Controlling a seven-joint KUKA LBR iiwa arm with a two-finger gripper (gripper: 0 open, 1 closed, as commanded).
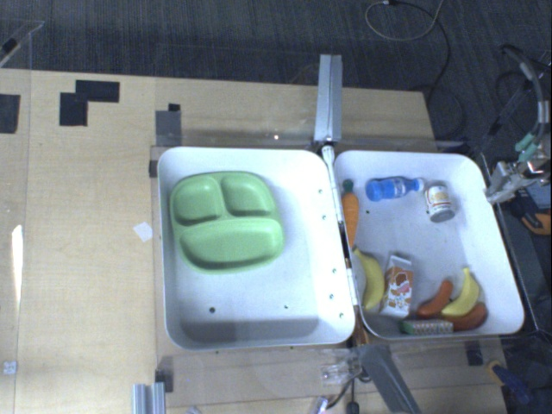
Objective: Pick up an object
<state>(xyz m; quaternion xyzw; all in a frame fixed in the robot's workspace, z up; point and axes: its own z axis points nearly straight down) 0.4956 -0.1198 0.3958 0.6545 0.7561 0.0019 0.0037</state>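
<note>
Wooden worktop (86,257) carries two white bins. Blue bottle (393,187) lies in right bin (483,175), upper part: judged light, rigid, slippery; grip mid-body. Tool (517,175) at right rim; state cannot be told.

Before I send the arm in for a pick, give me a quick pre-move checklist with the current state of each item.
1. Objects available in right bin: ok, blue bottle, can, carton, bananas.
2. Bottle lying apart from its neighbours: ok.
3. Carton free-standing: not ok, banana lies against it.
4. Left bin contents: green divided tray, ok.
5. Gripper finger state: cannot tell.
6. Gripper over a target: not ok, it sits at the bin's right rim.
</note>
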